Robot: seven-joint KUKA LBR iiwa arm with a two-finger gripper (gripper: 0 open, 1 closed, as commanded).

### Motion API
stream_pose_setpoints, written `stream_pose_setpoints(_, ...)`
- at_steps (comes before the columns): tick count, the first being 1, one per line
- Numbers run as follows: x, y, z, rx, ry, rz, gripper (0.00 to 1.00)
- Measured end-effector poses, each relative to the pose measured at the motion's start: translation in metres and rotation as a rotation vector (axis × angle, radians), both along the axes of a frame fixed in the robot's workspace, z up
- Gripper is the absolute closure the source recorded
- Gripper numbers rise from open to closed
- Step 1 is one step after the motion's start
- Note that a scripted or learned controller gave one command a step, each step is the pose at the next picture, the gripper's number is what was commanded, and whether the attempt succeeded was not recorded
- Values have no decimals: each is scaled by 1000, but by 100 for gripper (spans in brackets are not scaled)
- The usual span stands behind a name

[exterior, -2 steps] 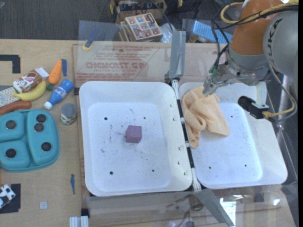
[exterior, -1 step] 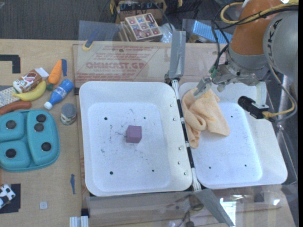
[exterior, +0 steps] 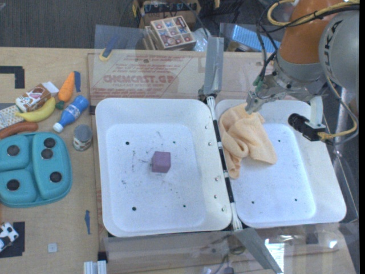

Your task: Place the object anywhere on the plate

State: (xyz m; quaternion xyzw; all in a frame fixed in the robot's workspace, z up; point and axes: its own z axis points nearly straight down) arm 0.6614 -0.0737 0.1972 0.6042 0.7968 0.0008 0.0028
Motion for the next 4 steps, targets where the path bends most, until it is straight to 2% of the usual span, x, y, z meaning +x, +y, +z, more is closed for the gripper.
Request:
stream_pose_setpoints(1, 0, 0, 0, 0, 0, 0, 0)
stream_pose_setpoints(2, 2, -1, 8, -1, -3, 0, 100)
stream_pose_setpoints(3, 2, -1, 7, -1, -2, -1, 0)
stream_pose_setpoints(4, 3, -1, 15, -2, -5, -1, 100)
